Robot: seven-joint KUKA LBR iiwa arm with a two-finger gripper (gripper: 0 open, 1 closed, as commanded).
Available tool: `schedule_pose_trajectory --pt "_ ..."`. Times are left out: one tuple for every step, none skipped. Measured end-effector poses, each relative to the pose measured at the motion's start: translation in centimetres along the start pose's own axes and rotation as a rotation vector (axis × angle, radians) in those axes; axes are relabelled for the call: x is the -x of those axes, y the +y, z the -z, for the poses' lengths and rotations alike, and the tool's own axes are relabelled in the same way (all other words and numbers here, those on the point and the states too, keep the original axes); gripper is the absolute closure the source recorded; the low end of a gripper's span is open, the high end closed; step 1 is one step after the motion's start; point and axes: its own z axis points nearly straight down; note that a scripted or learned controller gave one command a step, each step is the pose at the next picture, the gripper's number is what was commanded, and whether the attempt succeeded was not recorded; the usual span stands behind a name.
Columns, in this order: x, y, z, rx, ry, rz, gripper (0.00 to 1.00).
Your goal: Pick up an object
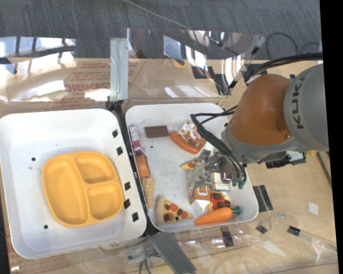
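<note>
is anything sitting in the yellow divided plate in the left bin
Empty. All three compartments of the yellow divided plate show bare yellow.

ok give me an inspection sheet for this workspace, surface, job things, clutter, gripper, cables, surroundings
surface: two white bins side by side, left bin, right bin.
job's things: toy food in the right bin: pizza slice, carrot, brown block, ice cream cone.
clutter: yellow divided tray in the left bin.
grippers: gripper low over the right bin's toys; grip unclear.
cables: black cables looping by the wrist.
surroundings: cardboard behind the bins, dark carpet beyond.
</note>
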Motion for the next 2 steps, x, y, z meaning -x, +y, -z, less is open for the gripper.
schedule_pose_trajectory --pt "6.2 -0.8 1.0 -0.001 -0.008 0.1 1.0" --pt "9.6 -2.7 0.0 0.0 -0.008 0.001 1.0"
